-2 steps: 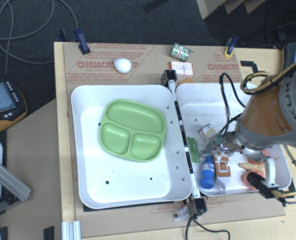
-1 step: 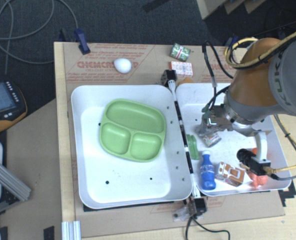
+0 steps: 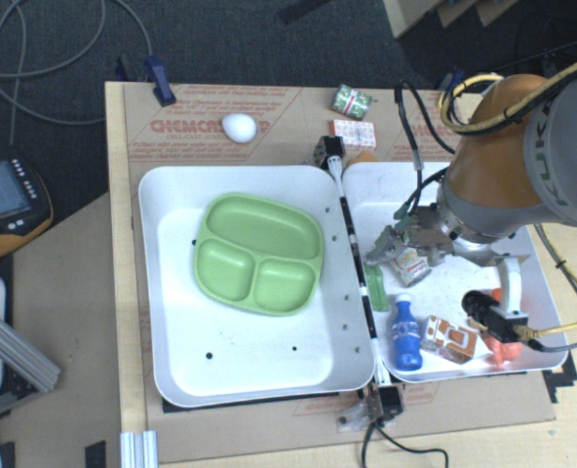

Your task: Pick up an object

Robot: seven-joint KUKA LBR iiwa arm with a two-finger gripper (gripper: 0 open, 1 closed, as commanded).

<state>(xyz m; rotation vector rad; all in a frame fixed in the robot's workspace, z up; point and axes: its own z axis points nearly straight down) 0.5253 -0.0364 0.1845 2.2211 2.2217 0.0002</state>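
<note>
Left bin [image 3: 162, 261]: green divided plate [image 3: 257, 253], flat and wide, a poor grab. Right bin [image 3: 554, 354]: gripper [image 3: 398, 249] low near the divider, over a small clear-wrapped packet [image 3: 412, 266]; grip state impossible to tell. Below: blue bottle [image 3: 405, 335], brown carton [image 3: 451, 338], both free. Best: descend straight, straddle the packet, possibly crinkly, close gently, lift slowly.

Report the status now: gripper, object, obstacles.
Gripper low in right bin, over a small packet. Grasp unconfirmed. Blue bottle and carton close by.
</note>
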